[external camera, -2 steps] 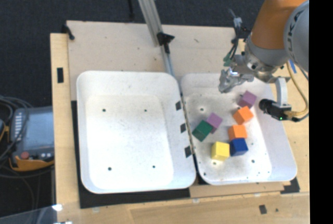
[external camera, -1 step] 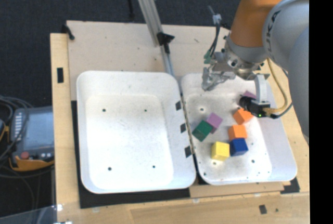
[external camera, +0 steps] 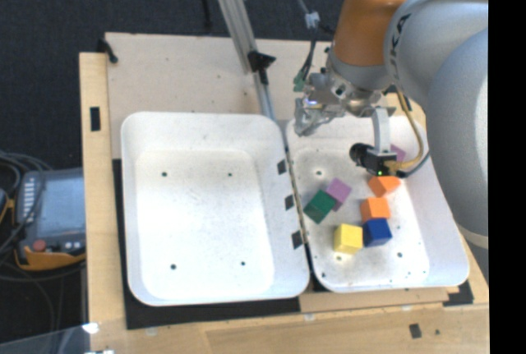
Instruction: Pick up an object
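Several small blocks lie in the right bin (external camera: pixel 450 255): a green block (external camera: pixel 319 205), a purple block (external camera: pixel 338 191), an orange block (external camera: pixel 376 208), a blue block (external camera: pixel 378 232) and a yellow block (external camera: pixel 348 238). A second orange piece (external camera: pixel 384 184) and a small pink piece (external camera: pixel 398 154) sit further back, partly hidden by the arm's black fitting. My gripper (external camera: pixel 312 116) hangs over the back left corner of the right bin, above and behind the blocks, with nothing visibly held in it.
The left bin (external camera: pixel 197 204) lies alongside, sharing a middle rim with black clips (external camera: pixel 289 200). A slanted aluminium post (external camera: pixel 234 11) rises just behind the bins, close to the gripper. A grey control box (external camera: pixel 49 213) sits off the bench at the left.
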You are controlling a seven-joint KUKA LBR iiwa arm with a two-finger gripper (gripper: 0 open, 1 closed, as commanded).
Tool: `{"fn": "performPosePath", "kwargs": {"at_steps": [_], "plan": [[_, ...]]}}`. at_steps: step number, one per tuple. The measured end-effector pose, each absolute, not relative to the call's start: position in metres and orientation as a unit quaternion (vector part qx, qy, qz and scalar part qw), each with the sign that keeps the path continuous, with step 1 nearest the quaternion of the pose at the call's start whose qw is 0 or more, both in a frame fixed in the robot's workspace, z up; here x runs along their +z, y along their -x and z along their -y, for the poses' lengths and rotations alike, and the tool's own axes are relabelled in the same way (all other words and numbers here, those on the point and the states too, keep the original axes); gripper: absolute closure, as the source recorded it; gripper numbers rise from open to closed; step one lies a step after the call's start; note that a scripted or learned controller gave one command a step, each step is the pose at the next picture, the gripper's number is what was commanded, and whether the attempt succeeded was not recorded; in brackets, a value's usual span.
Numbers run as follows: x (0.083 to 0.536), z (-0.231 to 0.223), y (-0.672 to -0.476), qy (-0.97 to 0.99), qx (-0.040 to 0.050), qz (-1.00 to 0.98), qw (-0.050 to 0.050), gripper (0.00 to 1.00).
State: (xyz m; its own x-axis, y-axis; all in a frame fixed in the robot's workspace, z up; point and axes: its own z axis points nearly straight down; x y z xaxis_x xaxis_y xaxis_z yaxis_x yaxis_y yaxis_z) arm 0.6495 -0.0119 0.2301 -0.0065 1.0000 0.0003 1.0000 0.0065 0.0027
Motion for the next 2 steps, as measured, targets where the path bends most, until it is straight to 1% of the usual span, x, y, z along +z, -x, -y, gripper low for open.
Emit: {"fn": "performPosePath", "kwargs": {"at_steps": [1,2], "plan": [[0.225,-0.041,-0.647,-0.705,-0.0002,-0.710,-0.001,1.00],[0.233,-0.093,-0.665,-0.704,0.0016,-0.710,0.000,1.00]]}}
